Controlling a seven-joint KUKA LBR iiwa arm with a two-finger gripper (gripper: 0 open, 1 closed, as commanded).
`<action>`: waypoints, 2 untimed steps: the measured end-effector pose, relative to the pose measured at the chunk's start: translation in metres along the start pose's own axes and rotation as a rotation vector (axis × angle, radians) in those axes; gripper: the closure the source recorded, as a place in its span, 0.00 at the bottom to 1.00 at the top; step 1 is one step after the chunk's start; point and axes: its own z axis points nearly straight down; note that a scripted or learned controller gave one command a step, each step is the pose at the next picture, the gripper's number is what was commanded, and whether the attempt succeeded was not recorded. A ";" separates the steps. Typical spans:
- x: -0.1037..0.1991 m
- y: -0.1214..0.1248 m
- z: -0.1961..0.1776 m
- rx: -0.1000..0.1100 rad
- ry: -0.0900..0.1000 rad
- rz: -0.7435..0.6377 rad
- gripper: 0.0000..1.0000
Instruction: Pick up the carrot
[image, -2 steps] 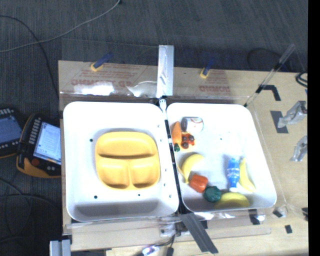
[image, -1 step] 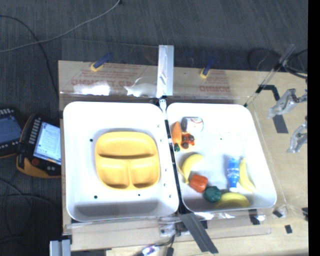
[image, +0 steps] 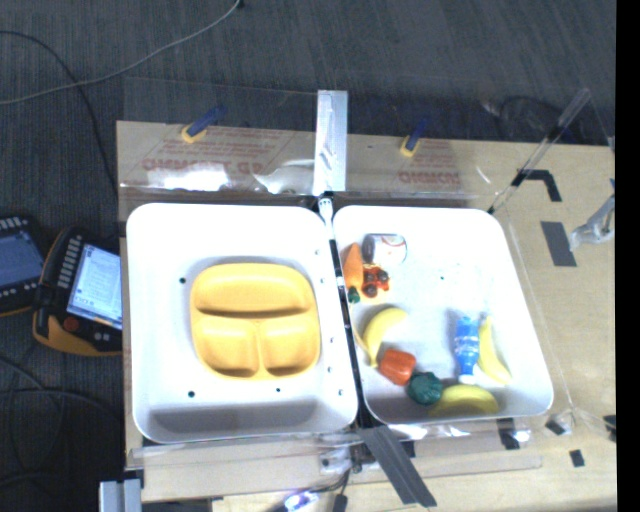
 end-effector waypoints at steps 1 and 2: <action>-0.004 0.001 -0.010 0.002 -0.007 -0.004 1.00; -0.004 0.001 -0.010 0.002 -0.007 -0.004 0.00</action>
